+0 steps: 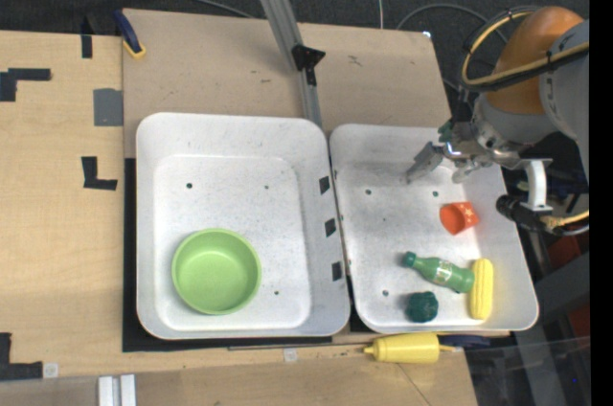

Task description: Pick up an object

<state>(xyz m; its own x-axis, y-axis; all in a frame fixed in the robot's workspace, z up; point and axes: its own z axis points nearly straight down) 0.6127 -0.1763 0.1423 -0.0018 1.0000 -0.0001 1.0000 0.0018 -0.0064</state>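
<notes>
Nearest you, just outside the right bin (383, 155), lies a yellow bottle (407, 349), and inside it sit a dark green lump (420, 305), a corn cob (481, 288), a green bottle (439, 271) and an orange cup (458, 217). Farther back, your gripper (433, 160) hangs over the bin's bare far end with its fingers apart and nothing between them, so I judge this the approach: next you must choose one piece, likely the cup just beside it, centre over it and descend

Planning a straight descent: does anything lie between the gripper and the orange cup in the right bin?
No. In the camera view, the stretch between the gripper and the orange cup is bare white floor of the right bin.
</notes>
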